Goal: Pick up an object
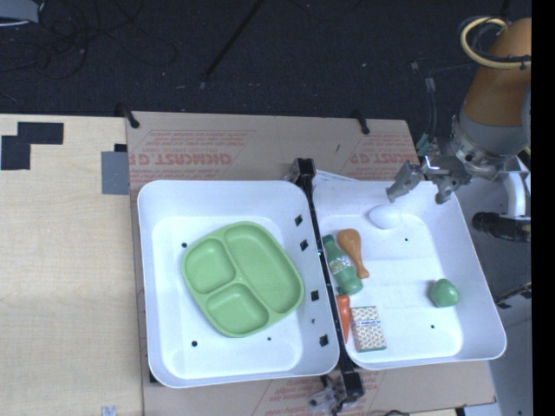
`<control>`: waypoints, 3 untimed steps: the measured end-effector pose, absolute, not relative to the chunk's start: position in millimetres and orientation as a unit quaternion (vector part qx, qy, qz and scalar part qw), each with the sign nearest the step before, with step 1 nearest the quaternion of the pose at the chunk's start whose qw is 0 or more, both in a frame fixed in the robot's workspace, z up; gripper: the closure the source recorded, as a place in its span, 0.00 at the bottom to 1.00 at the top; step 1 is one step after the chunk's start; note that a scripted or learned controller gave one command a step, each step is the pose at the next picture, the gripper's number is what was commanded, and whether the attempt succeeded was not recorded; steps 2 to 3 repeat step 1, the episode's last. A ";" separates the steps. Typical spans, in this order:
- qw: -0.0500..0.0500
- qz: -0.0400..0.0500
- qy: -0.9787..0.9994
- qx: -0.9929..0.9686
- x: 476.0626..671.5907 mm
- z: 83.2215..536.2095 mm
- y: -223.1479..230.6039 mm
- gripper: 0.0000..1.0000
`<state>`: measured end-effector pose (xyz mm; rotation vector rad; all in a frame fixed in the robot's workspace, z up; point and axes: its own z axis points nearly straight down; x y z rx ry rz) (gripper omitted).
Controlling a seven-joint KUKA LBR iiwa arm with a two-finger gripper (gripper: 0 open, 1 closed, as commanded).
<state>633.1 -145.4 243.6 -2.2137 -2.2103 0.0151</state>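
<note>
Right, gripper hanging over the right bin's far rim, fingers spread apart with nothing between them, white object just below it, green ball near the right wall, bottle, chicken drumstick, carrot, small box along the left wall, green divided plate in the left bin

A single fixed camera looks down on the worktop from above, tilted so the far edge and a dark floor with cables lie along the top of the frame. It stands far enough back to take in both white bins whole: the left bin near the centre and the right bin toward the right side. The arm enters from the upper right, cropped by the frame edge. The camera seems set slightly toward the near side, though the slant is hard to judge.
</note>
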 end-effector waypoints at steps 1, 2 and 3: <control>0.001 0.001 -0.707 -0.707 635.3 252.2 -145.5 0.00; 0.001 0.001 -0.707 -0.707 635.3 252.2 -145.5 0.00; 0.001 0.001 -0.707 -0.707 635.3 252.2 -145.5 0.00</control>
